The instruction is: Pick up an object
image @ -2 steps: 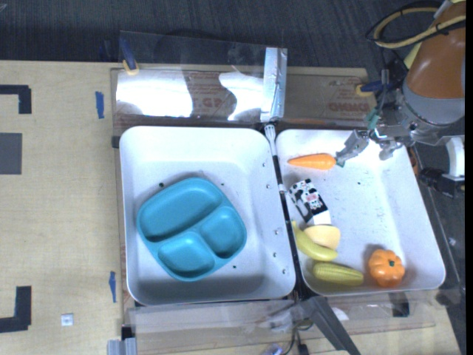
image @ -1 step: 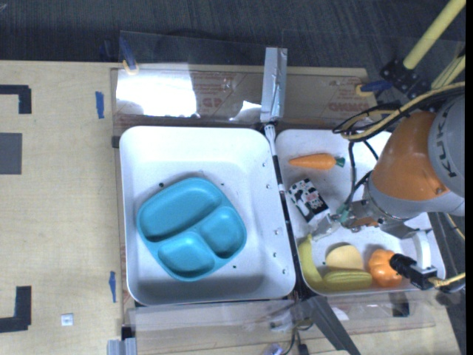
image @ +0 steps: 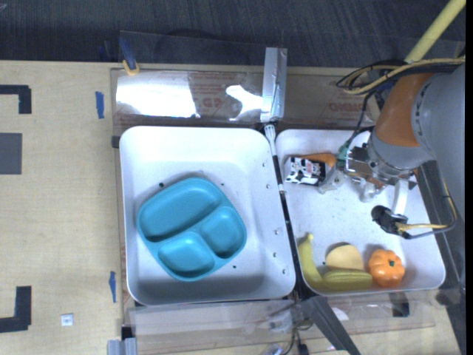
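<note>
Camera view: two bins on the surface. Left bin [image: 148, 154] holds one blue tray [image: 192, 228], slightly toward its front-left corner; open floor along the back and right walls. Right bin [image: 325, 220]: hand [image: 353, 177] near the back wall, opening cannot be told, nothing seen held. One cow-print object [image: 305, 170] just beside it. Front wall: one banana [image: 310, 265], one pumpkin [image: 386, 266]. Middle floor open.

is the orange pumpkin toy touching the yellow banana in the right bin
Apart. The camera view shows the small orange pumpkin toy at the right, the curved yellow banana at the left, other toy food lying between them.
</note>
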{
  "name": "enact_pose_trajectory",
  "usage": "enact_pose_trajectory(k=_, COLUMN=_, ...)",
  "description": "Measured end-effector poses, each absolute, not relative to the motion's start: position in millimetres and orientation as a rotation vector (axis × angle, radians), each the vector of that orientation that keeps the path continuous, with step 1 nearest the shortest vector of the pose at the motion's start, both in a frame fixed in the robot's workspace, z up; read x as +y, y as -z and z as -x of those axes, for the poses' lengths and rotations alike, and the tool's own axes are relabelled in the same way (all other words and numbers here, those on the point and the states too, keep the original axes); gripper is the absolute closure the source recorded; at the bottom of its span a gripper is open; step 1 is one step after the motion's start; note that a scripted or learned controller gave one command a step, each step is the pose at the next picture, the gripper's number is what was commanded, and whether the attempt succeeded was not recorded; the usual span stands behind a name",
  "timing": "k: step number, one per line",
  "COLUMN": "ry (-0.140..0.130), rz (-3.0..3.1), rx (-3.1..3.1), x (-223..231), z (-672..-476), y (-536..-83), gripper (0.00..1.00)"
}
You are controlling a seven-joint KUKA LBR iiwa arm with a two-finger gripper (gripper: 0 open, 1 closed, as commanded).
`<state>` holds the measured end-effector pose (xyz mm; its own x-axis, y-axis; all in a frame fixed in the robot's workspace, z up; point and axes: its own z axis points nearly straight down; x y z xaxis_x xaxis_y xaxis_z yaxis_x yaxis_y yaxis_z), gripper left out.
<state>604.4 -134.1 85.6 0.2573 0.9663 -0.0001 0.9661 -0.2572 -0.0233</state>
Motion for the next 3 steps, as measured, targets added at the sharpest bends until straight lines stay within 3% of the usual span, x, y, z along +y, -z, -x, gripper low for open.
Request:
enact_pose_trajectory(k=1, ry=-0.002, rz=2.328, rx=-2.103, x=-176.9, z=-565.3, y=-143.9, gripper=0.0)
enact_pose_trajectory(k=2, ry=-0.001, rz=2.31, rx=-2.125, x=-181.5, z=-479.9, y=-87.6, gripper=0.0)
enact_pose_trajectory(k=3, ry=0.002, rz=2.314, rx=-2.126, x=-183.0, z=-482.1, y=-96.4, gripper=1.0)
